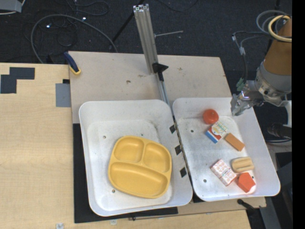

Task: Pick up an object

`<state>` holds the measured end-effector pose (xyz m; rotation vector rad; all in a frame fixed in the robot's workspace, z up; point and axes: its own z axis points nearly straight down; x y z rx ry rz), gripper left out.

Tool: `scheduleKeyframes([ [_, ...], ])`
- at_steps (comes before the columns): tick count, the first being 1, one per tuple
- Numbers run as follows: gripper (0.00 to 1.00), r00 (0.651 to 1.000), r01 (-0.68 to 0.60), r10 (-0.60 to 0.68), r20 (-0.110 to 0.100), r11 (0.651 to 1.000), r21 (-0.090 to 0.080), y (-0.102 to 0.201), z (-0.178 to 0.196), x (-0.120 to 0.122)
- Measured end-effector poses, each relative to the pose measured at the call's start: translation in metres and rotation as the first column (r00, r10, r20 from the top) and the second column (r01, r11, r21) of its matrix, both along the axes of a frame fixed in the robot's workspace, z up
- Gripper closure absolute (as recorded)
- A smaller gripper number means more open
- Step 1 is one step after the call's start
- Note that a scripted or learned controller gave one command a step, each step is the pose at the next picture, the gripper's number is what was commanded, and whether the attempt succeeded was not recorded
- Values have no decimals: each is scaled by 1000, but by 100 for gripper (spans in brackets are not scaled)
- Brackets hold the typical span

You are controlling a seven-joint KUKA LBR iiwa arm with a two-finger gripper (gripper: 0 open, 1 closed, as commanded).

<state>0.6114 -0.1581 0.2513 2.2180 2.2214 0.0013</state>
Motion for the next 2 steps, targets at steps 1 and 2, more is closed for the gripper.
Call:
scheduleKeyframes([
  [1,100,1000,0,0,-1,1000,1,-1,34,0],
  [2,100,1000,-3,3,-8,1000,4,54,16,-17],
])
